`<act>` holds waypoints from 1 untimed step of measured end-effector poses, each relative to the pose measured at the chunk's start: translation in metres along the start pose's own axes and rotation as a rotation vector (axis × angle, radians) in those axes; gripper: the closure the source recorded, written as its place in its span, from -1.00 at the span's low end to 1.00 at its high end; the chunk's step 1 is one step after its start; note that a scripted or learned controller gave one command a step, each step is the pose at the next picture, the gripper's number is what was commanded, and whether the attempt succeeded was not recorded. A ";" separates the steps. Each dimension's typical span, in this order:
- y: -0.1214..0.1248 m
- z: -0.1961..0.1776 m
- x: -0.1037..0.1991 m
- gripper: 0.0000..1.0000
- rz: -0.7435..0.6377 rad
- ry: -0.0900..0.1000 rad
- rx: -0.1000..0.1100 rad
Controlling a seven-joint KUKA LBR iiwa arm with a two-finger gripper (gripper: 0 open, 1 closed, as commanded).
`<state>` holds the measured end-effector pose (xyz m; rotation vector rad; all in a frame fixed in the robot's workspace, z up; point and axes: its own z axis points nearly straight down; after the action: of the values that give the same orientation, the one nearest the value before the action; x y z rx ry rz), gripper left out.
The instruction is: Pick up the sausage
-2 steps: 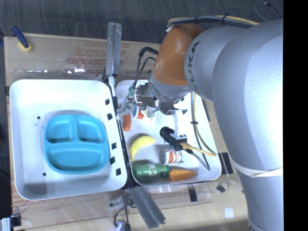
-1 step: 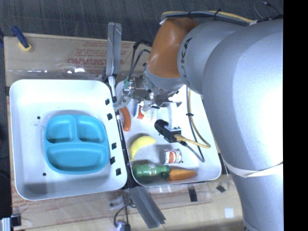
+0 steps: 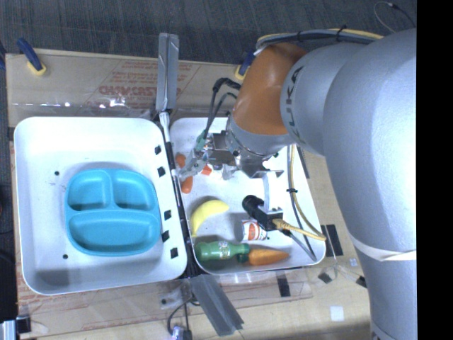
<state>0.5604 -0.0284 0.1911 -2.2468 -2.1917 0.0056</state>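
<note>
Grey robot arm with orange wrist band (image 3: 340,98): one, nearest the lens. It reaches in over the right bin's right rim and covers that bin's far half.

Item 1. Small reddish-orange sausage (image 3: 185,183): one. It lies in the shallow white right bin (image 3: 311,257), close against the bin's left wall and about midway along it. Its long axis appears to run roughly along that wall. Part of it is masked by the tool, so its full length is uncertain.

Item 2. Two-finger gripper (image 3: 205,156): one. It sits just beside the sausage, toward the bin's far edge and slightly inward from the left wall. Released or clenched cannot be told, and no grasp on the sausage can be confirmed. Judgement: the coming move turns on a short shift toward the left wall and near edge.

Item 3. Yellow banana (image 3: 207,213): one, near the sausage on its near side.

Item 4. Green bottle (image 3: 219,251): one, along the near wall.

Item 5. Orange carrot (image 3: 267,256): one, touching the bottle's right end.

Item 6. Small printed can (image 3: 253,231): one, just beyond the carrot.

Item 7. Shallow white left bin (image 3: 28,190): one, holding one blue compartment tray (image 3: 113,211).
</note>
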 end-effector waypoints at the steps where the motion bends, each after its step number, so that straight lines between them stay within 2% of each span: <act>1: 0.028 0.000 0.030 -1.00 0.005 0.000 -0.001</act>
<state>0.5887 0.0005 0.1912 -2.2527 -2.1867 0.0051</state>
